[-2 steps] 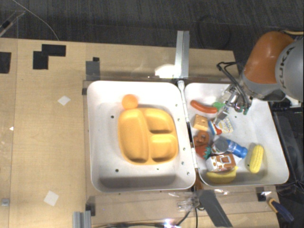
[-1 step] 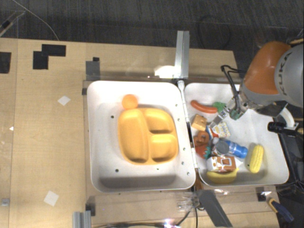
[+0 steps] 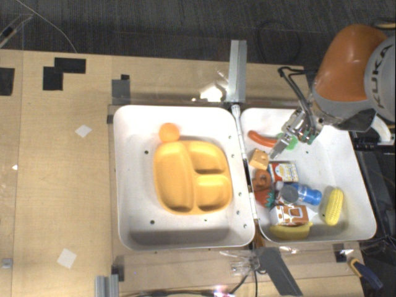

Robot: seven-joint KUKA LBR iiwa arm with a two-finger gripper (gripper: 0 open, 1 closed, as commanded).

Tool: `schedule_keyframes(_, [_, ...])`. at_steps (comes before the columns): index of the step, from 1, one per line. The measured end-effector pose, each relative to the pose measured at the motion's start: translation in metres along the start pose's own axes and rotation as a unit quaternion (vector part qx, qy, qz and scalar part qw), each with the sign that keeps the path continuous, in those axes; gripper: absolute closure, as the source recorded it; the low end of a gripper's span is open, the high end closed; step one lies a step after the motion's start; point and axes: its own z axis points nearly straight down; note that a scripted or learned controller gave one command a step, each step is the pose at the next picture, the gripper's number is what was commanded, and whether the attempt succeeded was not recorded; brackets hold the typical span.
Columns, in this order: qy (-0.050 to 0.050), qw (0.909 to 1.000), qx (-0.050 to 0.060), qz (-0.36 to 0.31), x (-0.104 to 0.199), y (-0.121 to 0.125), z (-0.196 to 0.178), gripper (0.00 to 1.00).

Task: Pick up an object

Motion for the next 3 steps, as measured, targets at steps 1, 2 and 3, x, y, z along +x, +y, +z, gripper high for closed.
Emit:
schedule_keyframes(1, [0.004,0.9852,0.004,0.172,0.033,-0.032,0.053,0.0])
schedule_keyframes(2, [-0.003,0.9677,-0.002,0.252,0.021,-0.046,0.084,0.0])
schedule_keyframes(3, [-0.007,0.9686,-0.006,0.248,0.018,-0.043,0.071,1.0])
